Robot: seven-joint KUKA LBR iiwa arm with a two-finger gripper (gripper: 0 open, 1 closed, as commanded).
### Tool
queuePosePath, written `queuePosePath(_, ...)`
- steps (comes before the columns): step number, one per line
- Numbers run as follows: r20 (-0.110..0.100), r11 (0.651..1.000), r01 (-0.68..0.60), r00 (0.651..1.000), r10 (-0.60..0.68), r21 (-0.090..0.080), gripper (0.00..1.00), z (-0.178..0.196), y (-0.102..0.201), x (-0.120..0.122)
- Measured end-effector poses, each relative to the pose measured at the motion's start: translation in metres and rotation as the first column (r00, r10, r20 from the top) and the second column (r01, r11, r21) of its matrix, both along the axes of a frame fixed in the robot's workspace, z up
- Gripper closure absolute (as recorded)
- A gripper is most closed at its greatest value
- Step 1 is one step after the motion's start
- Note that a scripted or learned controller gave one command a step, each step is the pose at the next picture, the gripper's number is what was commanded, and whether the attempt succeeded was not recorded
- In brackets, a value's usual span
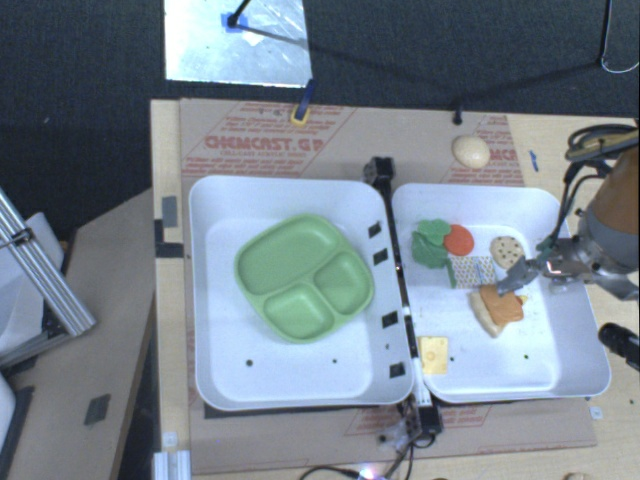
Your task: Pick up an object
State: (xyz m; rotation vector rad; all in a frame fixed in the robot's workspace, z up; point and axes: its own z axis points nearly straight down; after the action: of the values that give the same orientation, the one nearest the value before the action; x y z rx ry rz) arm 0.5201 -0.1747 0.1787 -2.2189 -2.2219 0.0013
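The right bin [520, 373] holds several toy foods: a green leafy piece [431, 242], a red round piece [459, 239], a speckled square [471, 269], a cookie [506, 250], an orange and tan sandwich piece [497, 311] and a yellow cheese square [433, 354] near the front left corner. My gripper [517, 278] reaches in from the right and hangs just above the sandwich piece's far edge, beside the cookie. Nothing shows between its fingers.
The left bin [225, 368] holds a green divided plate [303, 277]. A beige egg-shaped object [471, 150] lies on the bench behind the right bin. A black divider [395, 288] with clips runs between the bins. The arm's body [615, 223] overhangs the right bin's right wall.
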Motion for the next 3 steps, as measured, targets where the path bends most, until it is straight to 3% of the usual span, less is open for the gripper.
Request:
queuePosePath(2,-0.001,1.000,0.000,1.000,0.000,0.001,0.00,-0.095,-0.003,-0.001)
queuePosePath(3,0.005,1.000,0.001,1.000,-0.001,-0.001,1.00,-0.081,-0.004,0.000)
